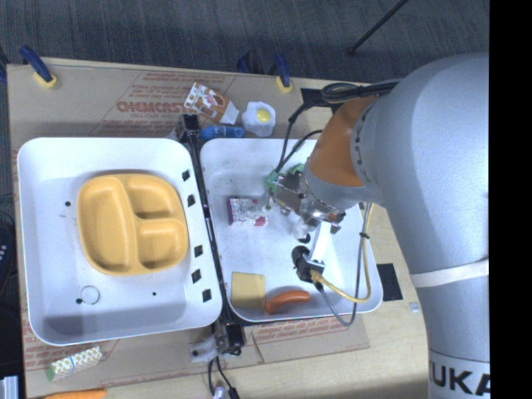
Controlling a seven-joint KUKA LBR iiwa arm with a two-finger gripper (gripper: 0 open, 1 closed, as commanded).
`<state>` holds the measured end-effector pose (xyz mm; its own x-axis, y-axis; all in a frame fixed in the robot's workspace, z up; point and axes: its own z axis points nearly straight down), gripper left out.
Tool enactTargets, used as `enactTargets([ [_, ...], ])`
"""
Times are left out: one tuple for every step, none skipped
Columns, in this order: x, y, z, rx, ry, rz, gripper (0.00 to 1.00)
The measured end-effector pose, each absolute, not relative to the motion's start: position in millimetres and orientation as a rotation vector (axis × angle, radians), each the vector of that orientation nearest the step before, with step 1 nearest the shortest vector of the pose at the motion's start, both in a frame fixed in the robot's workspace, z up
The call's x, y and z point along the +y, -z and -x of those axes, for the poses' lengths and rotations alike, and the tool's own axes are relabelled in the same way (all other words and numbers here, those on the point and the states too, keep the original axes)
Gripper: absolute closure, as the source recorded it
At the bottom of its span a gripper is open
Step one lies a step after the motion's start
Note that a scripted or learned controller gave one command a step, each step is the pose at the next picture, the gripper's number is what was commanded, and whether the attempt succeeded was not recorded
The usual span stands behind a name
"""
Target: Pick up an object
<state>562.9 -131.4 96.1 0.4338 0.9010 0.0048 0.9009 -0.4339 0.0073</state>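
Carton (246,211), cheese block (248,288), sausage (287,299) in right bin (249,152) | yellow tray (133,221) in left bin (41,173) | pincer (278,191) state unclear

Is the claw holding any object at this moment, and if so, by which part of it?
It cannot be told. The claw is low in the right bin, beside the small red-and-white packet.

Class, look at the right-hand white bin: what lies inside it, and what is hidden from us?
Inside the right bin lie a small red-and-white packet, a yellow block and an orange sausage-shaped piece. The arm covers the bin's right part, so anything beneath it stays hidden.
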Motion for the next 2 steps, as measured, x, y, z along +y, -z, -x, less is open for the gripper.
enactTargets([
  [-105.8, -94.7, -649.8, 1.668, -0.005, -2.663, 0.0],
  [-131.3, -95.9, -606.5, 1.866, -0.011, -2.523, 0.0],
])
